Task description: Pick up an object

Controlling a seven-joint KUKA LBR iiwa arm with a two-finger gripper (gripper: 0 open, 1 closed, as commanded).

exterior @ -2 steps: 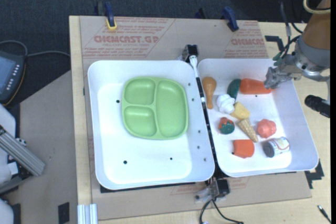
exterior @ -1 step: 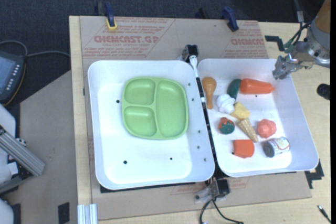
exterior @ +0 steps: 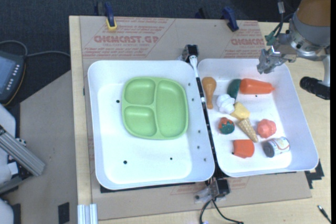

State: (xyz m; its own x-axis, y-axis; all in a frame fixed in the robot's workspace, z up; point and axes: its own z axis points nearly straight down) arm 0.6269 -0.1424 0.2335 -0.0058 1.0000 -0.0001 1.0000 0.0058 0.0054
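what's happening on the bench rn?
The KUKA arm reaches in from the right, its gripper above the right bin, near the carrot. It holds nothing yet. That bin also has toy food: a drumstick, an ice cream cone, a strawberry and more. The left bin holds a green tray.
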